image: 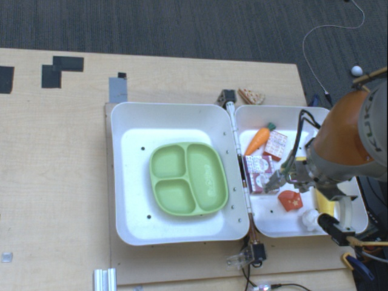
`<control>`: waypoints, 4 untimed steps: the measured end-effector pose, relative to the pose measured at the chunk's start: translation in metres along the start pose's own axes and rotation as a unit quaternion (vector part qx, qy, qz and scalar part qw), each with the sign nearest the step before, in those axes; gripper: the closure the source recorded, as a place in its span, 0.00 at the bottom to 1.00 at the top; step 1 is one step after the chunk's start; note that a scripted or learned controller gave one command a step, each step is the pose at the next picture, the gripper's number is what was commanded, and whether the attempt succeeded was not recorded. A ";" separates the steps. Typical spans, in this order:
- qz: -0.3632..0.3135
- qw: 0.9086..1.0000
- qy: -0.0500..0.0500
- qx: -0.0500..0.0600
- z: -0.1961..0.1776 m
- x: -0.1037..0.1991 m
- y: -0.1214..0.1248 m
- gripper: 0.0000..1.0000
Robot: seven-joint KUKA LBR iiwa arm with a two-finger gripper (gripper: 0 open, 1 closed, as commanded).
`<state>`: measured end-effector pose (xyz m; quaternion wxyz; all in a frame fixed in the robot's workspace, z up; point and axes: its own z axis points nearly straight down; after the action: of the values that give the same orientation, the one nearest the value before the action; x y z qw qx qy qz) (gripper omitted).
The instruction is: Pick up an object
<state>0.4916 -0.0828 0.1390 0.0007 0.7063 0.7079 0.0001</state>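
The right bin (274,228) holds an orange carrot (257,139), a red and white packet (276,144), a second printed packet (257,167), a red block (291,201), a yellow item (325,206) and a small white item (309,220). My gripper (284,180) hangs low over the middle of this bin, just above the red block and at the right edge of the second packet. The arm's orange band (342,135) covers the bin's right side. I see nothing lifted off the bin floor.
The left bin (130,180) holds a green divided plate (188,179). A clamp (228,97) and a tan wedge (250,96) lie behind the bins. A grey block (118,90) stands at the back left. Cables run along the front right.
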 end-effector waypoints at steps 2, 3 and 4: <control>-0.001 1.000 -0.001 -0.007 0.032 -0.001 0.001 1.00; -0.001 1.000 0.001 -0.001 -0.046 0.050 0.051 1.00; -0.001 1.000 0.000 0.000 -0.045 0.049 0.051 0.00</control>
<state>0.5421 -0.0335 0.1845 0.0007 0.7053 0.7090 0.0008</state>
